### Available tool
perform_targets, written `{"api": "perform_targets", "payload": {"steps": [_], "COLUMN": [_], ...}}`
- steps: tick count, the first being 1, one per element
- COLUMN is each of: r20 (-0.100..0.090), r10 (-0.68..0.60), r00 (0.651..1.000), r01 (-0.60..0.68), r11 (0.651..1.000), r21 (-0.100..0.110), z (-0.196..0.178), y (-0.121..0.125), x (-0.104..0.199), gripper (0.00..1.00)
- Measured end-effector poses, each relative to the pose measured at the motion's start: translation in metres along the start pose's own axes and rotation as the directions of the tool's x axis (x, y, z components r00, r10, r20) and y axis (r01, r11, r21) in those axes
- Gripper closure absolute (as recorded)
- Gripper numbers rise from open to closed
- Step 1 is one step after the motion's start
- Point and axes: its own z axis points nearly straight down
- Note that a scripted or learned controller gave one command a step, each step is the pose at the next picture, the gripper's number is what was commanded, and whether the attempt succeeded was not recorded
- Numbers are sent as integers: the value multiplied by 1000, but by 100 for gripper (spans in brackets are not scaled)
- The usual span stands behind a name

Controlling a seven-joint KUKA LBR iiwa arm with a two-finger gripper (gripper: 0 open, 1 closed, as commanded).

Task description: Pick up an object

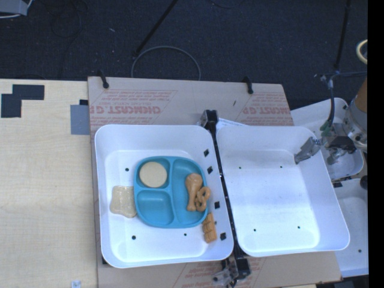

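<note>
A: Checking the gripper (313, 150) for you: it sits at the right bin's (282, 245) upper right edge, just over the rim, with nothing visible between its fingers. You'll have to zoom yourself, because at this size I cannot tell if they stand apart or together.

B: Where are the objects?

A: All in the left bin (114, 251). You've got a blue divided tray (157, 212) roughly centred there. A round tan disc (153, 174) lies in its upper left compartment. A knobbly tan piece (197, 192) lies in its right compartment (looks like a twisted pretzel shape, can't say more).

B: Anything off the tray?

A: Two. A pale flat slab (123, 201) rests on the bin floor, touching the tray's left edge. A small orange-brown lump (209, 227) sits just beside the tray's lower right corner, near the divider between the bins.

B: Gripper near any of them?

A: No, well apart. You'd see the whole right bin between it and the nearest piece.
</note>
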Motion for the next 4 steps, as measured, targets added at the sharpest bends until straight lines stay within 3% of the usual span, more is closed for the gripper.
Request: {"api": "perform_targets", "payload": {"steps": [1,3,4], "r20": [3,1,2], "r10": [-3,-3,-1], "r00": [1000,1000,1000], "r01": [3,3,1], "r11": [1000,1000,1000], "r21": [-14,-8,-10], "z": [-8,120,145], "y": [3,0,0], "x": [0,4,5], "gripper": [0,0,0]}}
